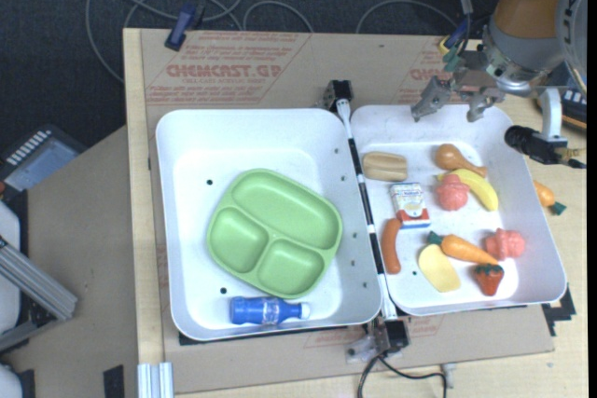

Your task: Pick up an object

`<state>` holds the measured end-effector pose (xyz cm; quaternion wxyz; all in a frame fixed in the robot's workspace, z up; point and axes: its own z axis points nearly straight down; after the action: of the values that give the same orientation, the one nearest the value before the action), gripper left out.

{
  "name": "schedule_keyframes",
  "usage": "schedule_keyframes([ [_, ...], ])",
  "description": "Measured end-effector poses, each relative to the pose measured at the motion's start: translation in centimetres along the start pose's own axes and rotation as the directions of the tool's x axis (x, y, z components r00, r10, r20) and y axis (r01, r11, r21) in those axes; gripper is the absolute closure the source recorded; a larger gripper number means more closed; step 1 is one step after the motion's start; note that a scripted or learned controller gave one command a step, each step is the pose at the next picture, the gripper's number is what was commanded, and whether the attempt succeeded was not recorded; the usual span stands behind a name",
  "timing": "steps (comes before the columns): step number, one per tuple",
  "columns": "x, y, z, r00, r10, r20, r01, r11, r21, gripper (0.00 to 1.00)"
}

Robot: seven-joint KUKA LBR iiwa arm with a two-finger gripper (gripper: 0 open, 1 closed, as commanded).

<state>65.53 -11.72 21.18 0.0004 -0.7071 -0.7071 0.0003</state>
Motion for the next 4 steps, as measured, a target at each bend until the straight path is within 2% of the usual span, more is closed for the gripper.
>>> schedule_keyframes([
  [1,-5.1,-3.1,7.7,1.0,0.001,0.001,-0.001,1.0,0.002,0.0],
  [2,-5.0,-5.3,11.8,1.0,-0.001,0.011,0.002,1.0,-0.028,0.0],
  [3,-4.1,-7.2,11.8,1.0,0.0,0.012,0.001,1.0,-0.028,0.0],
  [4,-3.5,-7.9,11.8,1.0,0.0,0.013,0.0,1.0,-0.028,0.0],
])
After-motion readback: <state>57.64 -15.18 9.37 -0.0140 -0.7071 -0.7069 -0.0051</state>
